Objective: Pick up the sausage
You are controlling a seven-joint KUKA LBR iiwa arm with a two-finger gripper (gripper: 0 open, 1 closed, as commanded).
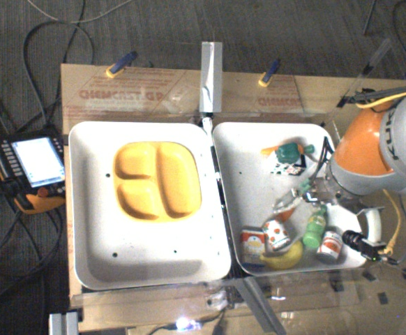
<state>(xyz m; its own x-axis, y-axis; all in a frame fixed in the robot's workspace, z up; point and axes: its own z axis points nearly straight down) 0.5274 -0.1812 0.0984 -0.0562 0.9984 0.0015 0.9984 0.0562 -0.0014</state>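
Observation:
My gripper (295,198) hangs low in the middle of the right bin (245,152), at the end of the grey arm with the orange band (360,152). A small reddish-brown piece (286,216) that may be the sausage shows just below and left of the gripper's metal tip, mostly hidden by it. I cannot tell whether the gripper touches it.
Along the right bin's front lie a banana (284,255), a green bottle (316,226) and small cans (254,241) (277,232) (331,245). A teal and orange toy (288,151) sits at the back. The left bin (91,208) holds a yellow divided tray (158,180).

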